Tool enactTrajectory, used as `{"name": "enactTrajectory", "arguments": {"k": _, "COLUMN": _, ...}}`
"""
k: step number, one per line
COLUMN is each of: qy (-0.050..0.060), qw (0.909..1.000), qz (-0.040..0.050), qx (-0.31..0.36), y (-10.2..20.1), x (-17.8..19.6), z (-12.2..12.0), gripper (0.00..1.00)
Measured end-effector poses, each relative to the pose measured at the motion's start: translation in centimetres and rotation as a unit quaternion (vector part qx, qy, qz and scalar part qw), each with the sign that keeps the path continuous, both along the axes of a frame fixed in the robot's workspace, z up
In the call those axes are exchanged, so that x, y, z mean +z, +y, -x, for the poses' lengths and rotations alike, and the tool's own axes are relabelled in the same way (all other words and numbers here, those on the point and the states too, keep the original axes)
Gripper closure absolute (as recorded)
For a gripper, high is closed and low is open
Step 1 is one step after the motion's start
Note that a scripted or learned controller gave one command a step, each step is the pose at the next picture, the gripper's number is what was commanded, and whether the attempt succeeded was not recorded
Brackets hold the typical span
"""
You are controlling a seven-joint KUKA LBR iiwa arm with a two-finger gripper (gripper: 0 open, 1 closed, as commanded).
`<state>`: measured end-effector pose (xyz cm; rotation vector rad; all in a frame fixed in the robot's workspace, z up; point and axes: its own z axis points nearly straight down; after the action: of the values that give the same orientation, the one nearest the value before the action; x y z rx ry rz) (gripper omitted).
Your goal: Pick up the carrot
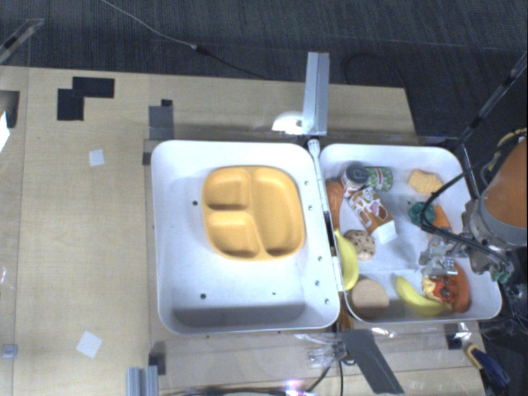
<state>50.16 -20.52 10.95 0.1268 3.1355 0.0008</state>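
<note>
While my arm (507, 192) reaches in from the right across a pale wooden bench (74, 246), two white bins sit side by side below it. The left bin (177, 246) holds a yellow divided plate (252, 213). The right bin (396, 217) is crowded with food. My gripper (441, 262) hangs low over that bin's near right corner. Whether it is wide or narrow, I cannot tell from this angle, and nothing shows in its grasp.

The carrot (443, 217), orange with a green top, lies just beyond the gripper toward the bin's far side. A black cable (450, 186) crosses close by it. Nearer to me are a banana (417, 295) and a red packet (454, 291) touching it.

The risk, as I judge it, is a wrong pick. Closing where I hang would likely catch the banana or the packet, and a short reach could nudge the carrot away.
</note>
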Motion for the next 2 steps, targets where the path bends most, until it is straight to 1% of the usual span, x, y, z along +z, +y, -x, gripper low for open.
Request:
{"name": "enactTrajectory", "arguments": {"k": 1, "qy": -0.002, "qw": 1.0, "qz": 0.0007, "qx": 0.0, "y": 0.0, "x": 0.2, "z": -0.1, "gripper": 0.0}}
{"name": "enactTrajectory", "arguments": {"k": 2, "qy": -0.005, "qw": 0.9946, "qz": 0.0012, "qx": -0.104, "y": 0.0, "x": -2.0, "z": -1.8, "gripper": 0.0}}
